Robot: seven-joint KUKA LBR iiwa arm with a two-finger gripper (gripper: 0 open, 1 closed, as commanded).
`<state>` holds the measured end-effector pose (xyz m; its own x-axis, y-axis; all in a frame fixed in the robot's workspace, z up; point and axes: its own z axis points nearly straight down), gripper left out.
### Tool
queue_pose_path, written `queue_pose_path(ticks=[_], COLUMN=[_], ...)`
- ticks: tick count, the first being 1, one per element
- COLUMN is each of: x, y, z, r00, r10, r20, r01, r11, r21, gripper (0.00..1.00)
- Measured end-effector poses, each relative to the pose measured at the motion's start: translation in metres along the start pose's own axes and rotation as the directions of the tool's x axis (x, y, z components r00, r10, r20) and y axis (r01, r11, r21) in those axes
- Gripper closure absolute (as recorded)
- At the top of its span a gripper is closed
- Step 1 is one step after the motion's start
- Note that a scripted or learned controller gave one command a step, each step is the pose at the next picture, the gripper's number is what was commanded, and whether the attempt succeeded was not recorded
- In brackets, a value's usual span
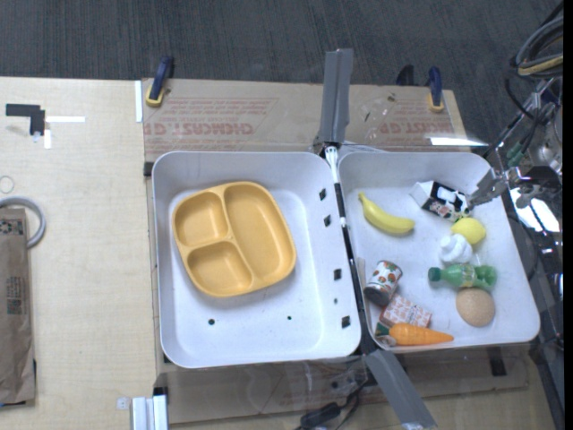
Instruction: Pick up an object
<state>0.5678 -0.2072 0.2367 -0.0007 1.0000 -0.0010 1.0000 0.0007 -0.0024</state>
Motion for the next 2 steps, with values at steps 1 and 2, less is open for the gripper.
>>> queue_pose_path(ticks=[1,2], x=[0.057,0.108], y=[0.025,0.067], z=[0.128,0.144], r00=[0.979,0.96], r10=[-0.204,-0.278], r20=[0.0,0.002], r01=[0.204,0.278], r11=[0.979,0.96], r21=[-0.001,-0.004], gripper=[0.0,0.0])
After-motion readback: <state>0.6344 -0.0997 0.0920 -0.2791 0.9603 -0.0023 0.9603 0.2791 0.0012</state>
